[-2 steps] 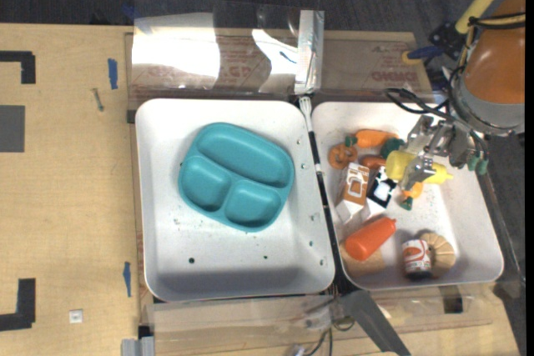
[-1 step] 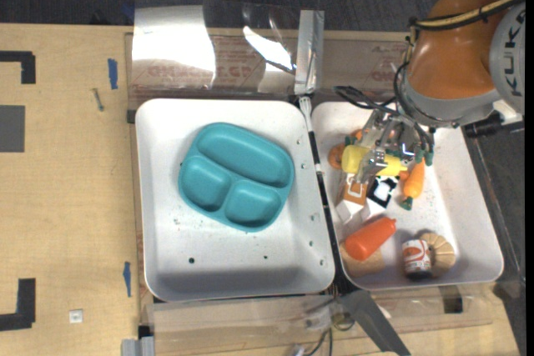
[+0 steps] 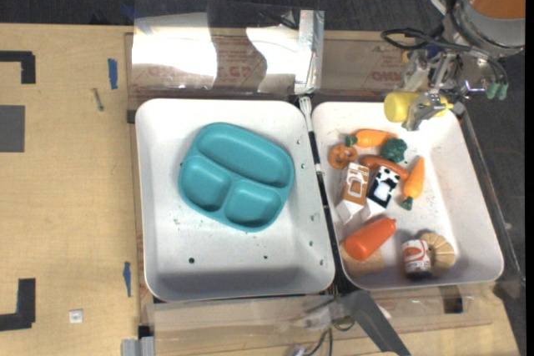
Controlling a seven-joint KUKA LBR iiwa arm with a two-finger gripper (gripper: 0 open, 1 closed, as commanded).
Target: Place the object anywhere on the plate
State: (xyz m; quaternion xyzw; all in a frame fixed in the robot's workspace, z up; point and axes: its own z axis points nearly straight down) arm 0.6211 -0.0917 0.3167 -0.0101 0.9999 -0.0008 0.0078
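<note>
Plate, teal with three compartments, sits in the left bin on a tan tabletop; upper right, fingers clasp a yellow object.

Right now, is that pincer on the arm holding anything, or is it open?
Pincer: over the back corner of the right bin, right beside a yellow toy; whether it grips the toy, or is open or closed, cannot be told.

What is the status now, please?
Claw over right bin's far edge, yellow object at it, grip unclear. Teal plate in left bin, nothing on it.
</note>
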